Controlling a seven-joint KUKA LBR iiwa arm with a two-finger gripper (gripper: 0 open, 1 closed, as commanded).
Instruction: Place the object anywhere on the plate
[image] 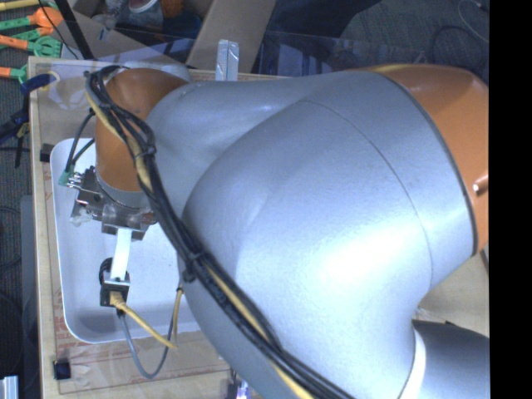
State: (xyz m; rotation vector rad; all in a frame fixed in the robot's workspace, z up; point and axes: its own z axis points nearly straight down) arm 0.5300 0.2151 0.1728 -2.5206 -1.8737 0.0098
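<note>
The grey arm [332, 223] with its orange band [125, 140] fills most of the camera view and hides nearly all of both bins. The wrist hangs over the far part of the left white bin [75, 306]. The gripper [93, 206] sits below the orange band, low over the bin's floor near its left wall, seen from behind. Black and yellow cables run along the arm down to the wrist.
A bare strip of the left bin's floor [150, 289] shows in front of the wrist. The wooden bench edge [50, 248] runs along the bin's left side. A cardboard box [224, 15] and orange and green tools [29, 23] lie beyond the bench.
</note>
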